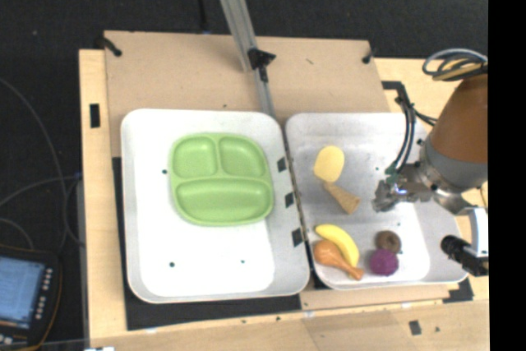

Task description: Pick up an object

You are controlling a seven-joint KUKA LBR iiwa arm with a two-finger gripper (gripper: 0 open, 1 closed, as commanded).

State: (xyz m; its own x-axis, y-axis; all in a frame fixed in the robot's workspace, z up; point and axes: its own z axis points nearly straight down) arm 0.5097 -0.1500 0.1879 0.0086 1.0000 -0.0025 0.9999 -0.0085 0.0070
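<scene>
Toy food is gathered in the right white bin [362, 127], and the two-finger gripper [388, 195] is seen low over that bin's right half, the grey arm with its orange band [464, 127] reaching in from the right. Nothing is seen held in the gripper; how far it is parted cannot be told. The nearest candidate is judged to be the yellow ice-cream toy with its tan cone [335, 177], just to the gripper's left, its long axis running from upper left to lower right with the cone tip pointed toward the gripper. Nearer the front edge, a small brown round piece [388, 241] and a purple round fruit [383, 262] are touching, and further left a yellow banana [339, 242] is laid against an orange pear-shaped toy [332, 256]. The green divided plate [220, 179] is set in the left white bin [148, 259], well apart. No obstacle is seen between gripper and cone.
</scene>
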